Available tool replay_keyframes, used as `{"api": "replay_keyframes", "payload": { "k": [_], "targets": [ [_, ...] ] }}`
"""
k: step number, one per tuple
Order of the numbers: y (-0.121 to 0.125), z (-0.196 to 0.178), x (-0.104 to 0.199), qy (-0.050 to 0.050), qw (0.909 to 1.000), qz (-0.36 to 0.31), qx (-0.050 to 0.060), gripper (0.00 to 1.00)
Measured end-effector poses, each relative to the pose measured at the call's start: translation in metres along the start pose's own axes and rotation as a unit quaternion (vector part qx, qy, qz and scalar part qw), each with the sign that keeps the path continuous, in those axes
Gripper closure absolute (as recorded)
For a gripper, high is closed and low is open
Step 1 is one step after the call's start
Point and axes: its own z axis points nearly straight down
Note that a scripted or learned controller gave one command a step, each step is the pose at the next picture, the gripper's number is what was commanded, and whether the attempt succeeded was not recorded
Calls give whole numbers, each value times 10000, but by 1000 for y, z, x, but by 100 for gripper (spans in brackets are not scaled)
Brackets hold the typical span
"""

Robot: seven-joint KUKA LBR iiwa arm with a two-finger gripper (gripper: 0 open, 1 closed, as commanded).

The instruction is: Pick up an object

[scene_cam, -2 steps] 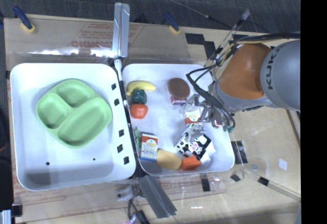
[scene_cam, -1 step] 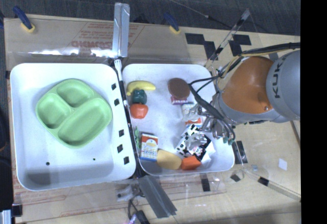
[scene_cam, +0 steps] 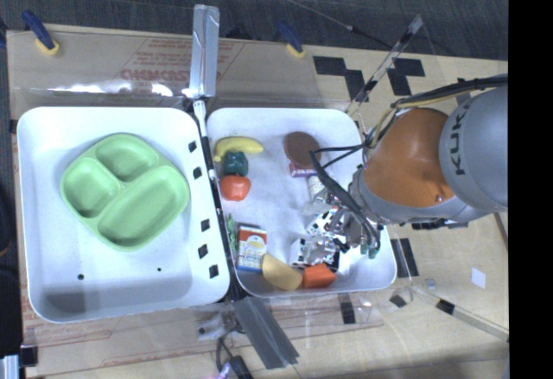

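While the arm (scene_cam: 415, 166) bends low over the right bin (scene_cam: 276, 123), gripper (scene_cam: 328, 239) among clutter — grip unreadable.

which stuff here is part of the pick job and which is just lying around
Job: gripper; right bin and its pickable items: banana, tomato, small carton, brown oval object, orange piece.

Lying about: left bin, green divided plate, blue clamps.

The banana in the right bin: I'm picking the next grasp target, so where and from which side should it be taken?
Grip the banana across its middle, coming straight down. It lies flat and crosswise near the bin's far left corner, with bare floor beyond it, but a dark green item touches its near side, so the fit there looks tight.
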Motion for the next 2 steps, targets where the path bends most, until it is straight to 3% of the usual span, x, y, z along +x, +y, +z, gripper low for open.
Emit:
{"api": "replay_keyframes", "payload": {
  "k": [1, 2],
  "targets": [
    [-22, 2, -7, 82, 9998, -171, -70, 0],
    [-15, 1, -1, 66, 9969, 782, 13, 0]
  ]
}}
